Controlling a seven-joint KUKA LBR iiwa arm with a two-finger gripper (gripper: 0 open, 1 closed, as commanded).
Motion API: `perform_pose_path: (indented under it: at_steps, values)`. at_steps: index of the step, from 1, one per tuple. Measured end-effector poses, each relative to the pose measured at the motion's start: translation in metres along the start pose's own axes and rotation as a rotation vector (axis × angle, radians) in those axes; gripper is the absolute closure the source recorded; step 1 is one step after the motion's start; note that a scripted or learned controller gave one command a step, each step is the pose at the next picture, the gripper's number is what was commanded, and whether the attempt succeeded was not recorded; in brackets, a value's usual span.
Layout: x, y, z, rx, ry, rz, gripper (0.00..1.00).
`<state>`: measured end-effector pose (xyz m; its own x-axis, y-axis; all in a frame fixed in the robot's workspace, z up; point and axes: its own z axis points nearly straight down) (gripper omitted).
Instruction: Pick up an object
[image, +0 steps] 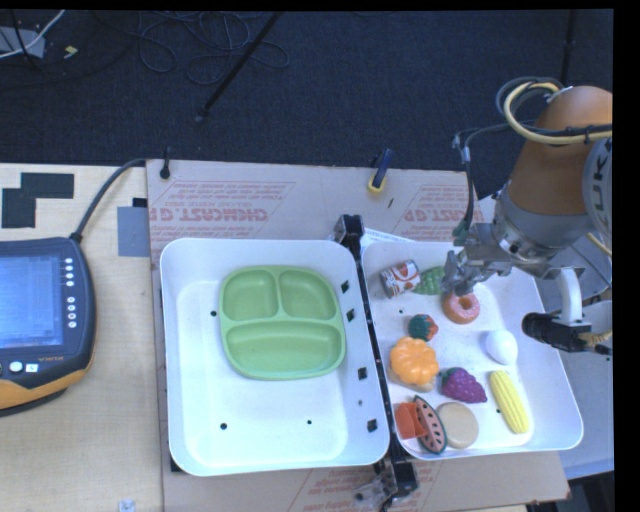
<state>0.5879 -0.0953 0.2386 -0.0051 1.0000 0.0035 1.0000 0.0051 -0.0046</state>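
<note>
My gripper (460, 280) hangs low over the back of the right bin (560, 430), directly above a pink-frosted donut (463, 308) and touching or nearly touching its top. A small soup can (400, 277) and a green vegetable (432, 282) lie just left of the gripper. Further forward in the same bin lie a strawberry (422, 326), an orange pumpkin (414, 361), a white egg (499, 347), purple grapes (462, 384), a corn cob (510, 399), a watermelon slice (430, 425) and a tan cookie (460, 425).
The left bin (200, 420) holds a green divided plate (282, 322). A black divider with clips (365, 340) runs between the bins. A teach pendant (40, 320) sits at the far left of the bench. A black fixture (560, 332) juts over the right bin's right edge.
</note>
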Motion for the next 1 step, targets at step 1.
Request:
perform_pose_path:
  at_steps: [1]
  values:
    - [0.0583, 0.0003, 0.0151, 0.001, 0.000, 0.000, 1.00]
